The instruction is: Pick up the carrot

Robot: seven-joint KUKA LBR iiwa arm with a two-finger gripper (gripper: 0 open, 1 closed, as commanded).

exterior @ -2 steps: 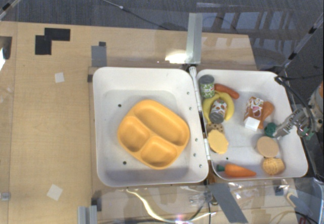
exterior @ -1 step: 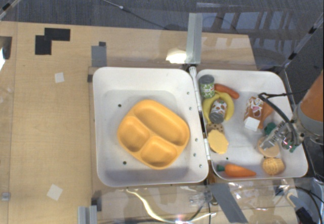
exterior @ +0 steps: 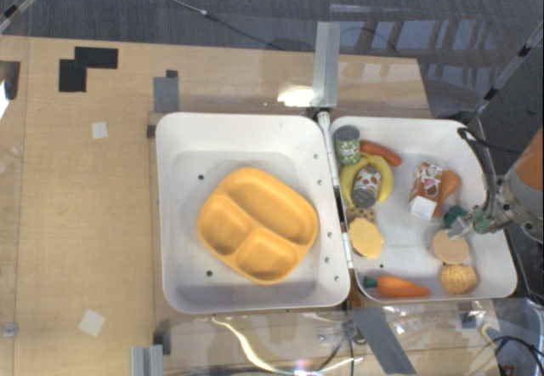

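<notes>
The carrot (exterior: pixel 401 286) is a long, smooth orange toy with a pointed tip and a small green end. It lies flat along the near wall of the right bin (exterior: pixel 507 255), close to the wall that parts the two bins. A second orange carrot-shaped toy (exterior: pixel 380 152) lies near the far wall, next to a small round can (exterior: pixel 347 145) with a green label.

The claw (exterior: pixel 466 222) is at the right side of the right bin, with teal tips low over the bin floor. You cannot tell how far it is open, and nothing can be seen held in it. It is well apart from the carrot.

Near the claw sit a flat tan disc (exterior: pixel 450 247) and a bumpy round tan toy (exterior: pixel 459 279). A curved yellow banana (exterior: pixel 380 181) is in the middle, and a flat yellow round slice (exterior: pixel 366 238) lies nearer.

The left bin (exterior: pixel 174 221) is shiny white plastic with rounded corners. It holds a smooth yellow tray (exterior: pixel 257 224) with three dips. The counter (exterior: pixel 76 221) is pale wood.
</notes>
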